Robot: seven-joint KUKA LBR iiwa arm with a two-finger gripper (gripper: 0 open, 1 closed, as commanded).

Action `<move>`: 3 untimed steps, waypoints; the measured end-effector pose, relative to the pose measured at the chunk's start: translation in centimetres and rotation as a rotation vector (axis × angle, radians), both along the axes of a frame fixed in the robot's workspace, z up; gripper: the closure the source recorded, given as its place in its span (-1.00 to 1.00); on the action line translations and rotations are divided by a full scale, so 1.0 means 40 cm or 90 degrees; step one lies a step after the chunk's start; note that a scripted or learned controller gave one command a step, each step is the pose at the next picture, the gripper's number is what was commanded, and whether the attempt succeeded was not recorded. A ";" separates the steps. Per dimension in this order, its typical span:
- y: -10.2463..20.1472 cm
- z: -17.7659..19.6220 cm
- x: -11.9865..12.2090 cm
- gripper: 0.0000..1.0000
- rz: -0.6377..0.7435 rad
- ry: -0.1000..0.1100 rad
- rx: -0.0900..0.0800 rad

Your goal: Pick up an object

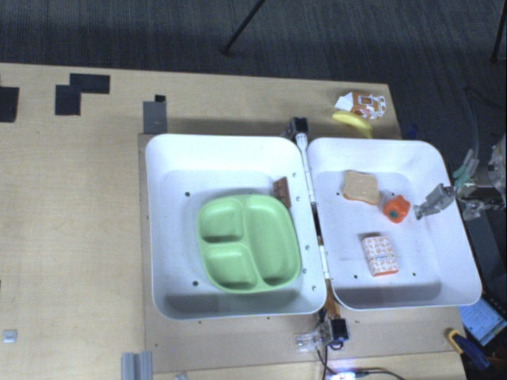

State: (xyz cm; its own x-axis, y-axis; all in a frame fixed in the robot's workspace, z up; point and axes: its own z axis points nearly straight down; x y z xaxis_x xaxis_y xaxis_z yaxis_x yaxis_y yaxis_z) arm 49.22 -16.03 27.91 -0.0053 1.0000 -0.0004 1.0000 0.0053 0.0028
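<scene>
step: approach, nothing held | gripper at right bin edge, jaw state n/a, can't tell | next: move over carrot, descend

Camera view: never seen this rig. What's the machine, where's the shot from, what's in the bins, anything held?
One fixed camera looks down at a slant on a wooden bench bearing two shallow white bins. The metal gripper of a robot arm reaches in from the right, over the right bin's edge; nothing shows between its fingers. That bin holds a tan bread-like slice, a small orange block and a red-and-white patterned packet. The left bin holds a green three-compartment plastic tray.
</scene>
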 end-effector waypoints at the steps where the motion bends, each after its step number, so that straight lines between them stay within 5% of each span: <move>1: -0.012 -0.357 -0.016 -1.00 -0.002 0.003 0.001; 2: 0.084 -0.482 0.055 -1.00 -0.001 -0.002 -0.001; 3: 0.085 -0.453 0.060 1.00 0.000 -0.005 0.000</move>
